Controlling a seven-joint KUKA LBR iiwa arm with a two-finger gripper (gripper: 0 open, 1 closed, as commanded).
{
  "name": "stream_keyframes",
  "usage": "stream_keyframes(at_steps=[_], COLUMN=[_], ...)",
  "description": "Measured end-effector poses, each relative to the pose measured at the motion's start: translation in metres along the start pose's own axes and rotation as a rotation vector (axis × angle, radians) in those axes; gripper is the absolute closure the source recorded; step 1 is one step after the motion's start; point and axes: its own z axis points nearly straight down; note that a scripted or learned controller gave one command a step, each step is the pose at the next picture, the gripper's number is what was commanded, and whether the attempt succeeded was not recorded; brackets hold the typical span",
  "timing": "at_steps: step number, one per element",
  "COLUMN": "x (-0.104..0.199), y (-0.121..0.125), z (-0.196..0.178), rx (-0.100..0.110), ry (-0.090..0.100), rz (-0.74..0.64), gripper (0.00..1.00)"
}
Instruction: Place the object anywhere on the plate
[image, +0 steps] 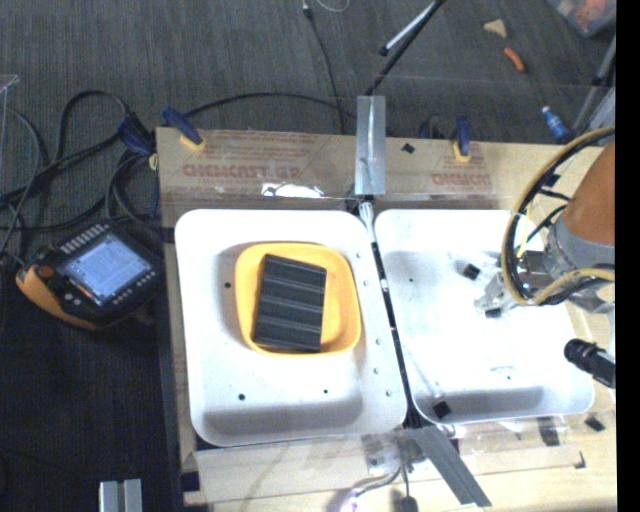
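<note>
A dark grey ribbed block lies flat on the yellow plate, and covers most of its middle. The plate sits in the left white bin. My gripper is low over the right part of the right white bin, well away from the plate and the block. Nothing shows between its tips.
A small black piece sits in the right bin just left of the gripper. A metal divider runs up behind the gap between the bins. A handheld pendant and cables lie on the floor to the left.
</note>
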Motion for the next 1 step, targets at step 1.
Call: stream_keyframes(at_steps=[1], x=[0.0], y=[0.0], z=[-0.0001], rx=[0.0], ry=[0.0], rz=[0.0], gripper=[0.0])
